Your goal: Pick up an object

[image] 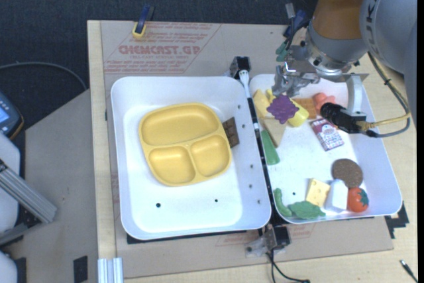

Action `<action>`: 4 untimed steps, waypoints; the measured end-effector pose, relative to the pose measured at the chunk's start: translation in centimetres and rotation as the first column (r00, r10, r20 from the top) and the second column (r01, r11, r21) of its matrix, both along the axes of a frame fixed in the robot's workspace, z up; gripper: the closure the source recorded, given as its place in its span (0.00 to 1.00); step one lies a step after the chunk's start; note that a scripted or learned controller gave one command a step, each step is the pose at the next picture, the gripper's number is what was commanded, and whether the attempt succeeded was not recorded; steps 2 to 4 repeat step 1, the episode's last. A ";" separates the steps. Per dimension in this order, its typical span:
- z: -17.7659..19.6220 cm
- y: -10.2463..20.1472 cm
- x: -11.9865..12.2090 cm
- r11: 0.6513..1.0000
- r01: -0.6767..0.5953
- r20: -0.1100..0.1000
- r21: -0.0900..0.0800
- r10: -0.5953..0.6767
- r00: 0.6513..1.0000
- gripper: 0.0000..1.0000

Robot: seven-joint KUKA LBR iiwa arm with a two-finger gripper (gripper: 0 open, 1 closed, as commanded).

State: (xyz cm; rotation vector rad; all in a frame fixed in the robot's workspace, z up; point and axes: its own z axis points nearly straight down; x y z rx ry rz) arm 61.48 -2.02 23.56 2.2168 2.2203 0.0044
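Your hand (pixel 289 81) hangs low in the right bin (pixel 381 162), just above a purple toy (pixel 283 108); you cannot tell its grip. A yellow tray (pixel 184 142) sits in the left bin (pixel 129 109).

yellow tray (pixel 180 150), purple toy (pixel 283 108), white bins (pixel 126 142)

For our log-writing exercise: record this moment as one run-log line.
gripper: low in right bin | above purple toy | grasp: unconfirmed | left bin: yellow tray
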 end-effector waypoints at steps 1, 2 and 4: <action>-2.1 0.0 0.0 1.000 0.001 -0.009 0.001 -0.001 1.000 1.00; -2.1 0.0 0.0 1.000 0.001 -0.009 0.001 -0.001 1.000 1.00; -2.1 0.0 0.0 1.000 0.001 -0.009 0.001 -0.001 1.000 1.00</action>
